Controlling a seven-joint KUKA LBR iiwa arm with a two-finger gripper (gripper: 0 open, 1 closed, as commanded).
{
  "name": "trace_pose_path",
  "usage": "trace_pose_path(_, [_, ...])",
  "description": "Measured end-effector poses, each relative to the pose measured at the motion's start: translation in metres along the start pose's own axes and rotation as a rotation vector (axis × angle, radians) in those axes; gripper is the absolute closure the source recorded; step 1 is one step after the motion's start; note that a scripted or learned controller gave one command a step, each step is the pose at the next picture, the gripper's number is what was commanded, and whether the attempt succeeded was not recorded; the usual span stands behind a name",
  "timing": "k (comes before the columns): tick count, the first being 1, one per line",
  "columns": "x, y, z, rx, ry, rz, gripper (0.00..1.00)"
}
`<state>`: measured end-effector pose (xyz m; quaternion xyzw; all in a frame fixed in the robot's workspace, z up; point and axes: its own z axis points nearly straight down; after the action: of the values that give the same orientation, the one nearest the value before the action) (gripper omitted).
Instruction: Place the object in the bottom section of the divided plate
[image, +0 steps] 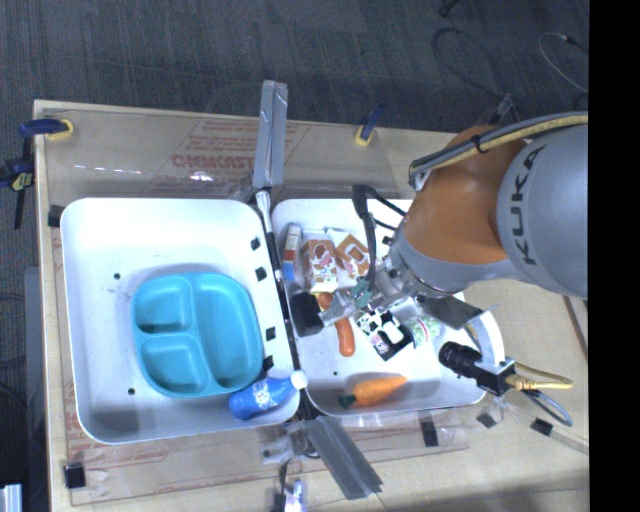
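Looking down at the gripper (372, 312), I cannot tell how its jaws stand or whether anything is caught in them; the wrist hides them among the clutter in the right bin (470, 398). Just left of it and a little below lies a small orange-red sausage-shaped piece (346, 338), beside a black block (306, 313). Further below rests a toy carrot (376, 389), orange with a green tip. Above are printed snack packets (335, 258). Well to the left, in the left bin (90, 300), sits the blue divided plate (195, 333), with a blue-and-white bottle (263, 397) lying at its lower right corner.
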<state>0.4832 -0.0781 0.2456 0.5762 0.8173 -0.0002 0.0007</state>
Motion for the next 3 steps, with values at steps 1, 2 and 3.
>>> trace_pose_path(1, [-0.005, -0.002, -0.032, 0.002, 0.000, 0.125, 1.00])
trace_pose_path(2, [0.080, 0.028, -0.009, 0.005, 0.002, 0.258, 1.00])
trace_pose_path(3, [0.101, 0.088, 0.006, 0.005, 0.001, 0.131, 1.00])
